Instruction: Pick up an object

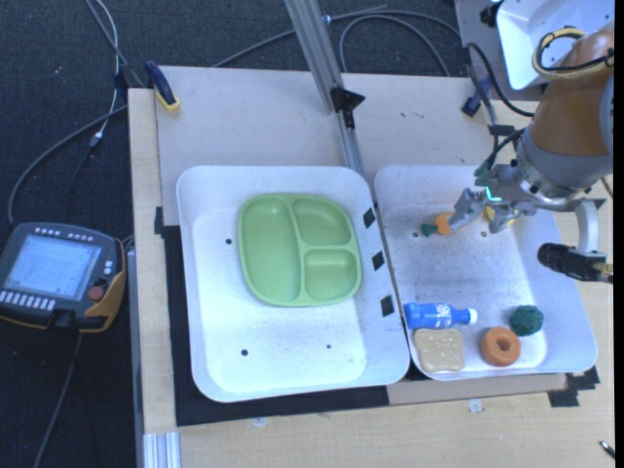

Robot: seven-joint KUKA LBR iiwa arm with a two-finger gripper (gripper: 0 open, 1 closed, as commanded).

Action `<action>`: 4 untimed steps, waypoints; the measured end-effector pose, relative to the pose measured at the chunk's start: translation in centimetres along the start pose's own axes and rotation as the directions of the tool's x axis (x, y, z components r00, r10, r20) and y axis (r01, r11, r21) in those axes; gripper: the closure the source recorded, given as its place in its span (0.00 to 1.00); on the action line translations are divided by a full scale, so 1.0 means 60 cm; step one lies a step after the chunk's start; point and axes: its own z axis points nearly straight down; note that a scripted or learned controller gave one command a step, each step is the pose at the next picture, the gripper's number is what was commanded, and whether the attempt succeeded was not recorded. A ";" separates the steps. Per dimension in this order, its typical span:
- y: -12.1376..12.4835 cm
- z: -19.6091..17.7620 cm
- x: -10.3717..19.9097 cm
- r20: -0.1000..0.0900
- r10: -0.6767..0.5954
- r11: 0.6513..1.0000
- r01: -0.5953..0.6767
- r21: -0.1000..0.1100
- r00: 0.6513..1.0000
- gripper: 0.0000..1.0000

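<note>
Two shallow white bins sit side by side on the tabletop (253,115). The left bin (210,359) carries a green divided plate (298,250), lying flat near its middle. The right bin (556,305) has four things along its near edge: a blue and white bottle (439,314) lying on its side, a tan slice of toast (440,350) just below it, a brown doughnut (501,346) to the right, and a dark green lump (526,319) beside that. A small toy carrot (436,227), orange with a green tip, lies in the far part of this bin, well apart from the others. The tool (478,206) hangs low over that spot, just right of the carrot; whether its fingers are spread or closed cannot be told. A teach pendant (58,276) rests on the floor at left.
</note>
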 end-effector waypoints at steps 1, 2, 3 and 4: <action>0.002 -0.003 0.000 0.001 -0.001 1.000 0.001 -0.004 1.000 0.00; 0.007 0.082 -0.016 0.000 0.001 1.000 -0.001 0.000 1.000 0.00; 0.007 0.169 -0.015 0.000 0.000 1.000 0.000 0.000 1.000 0.00; 0.009 0.145 -0.014 0.000 0.000 1.000 0.000 -0.006 1.000 1.00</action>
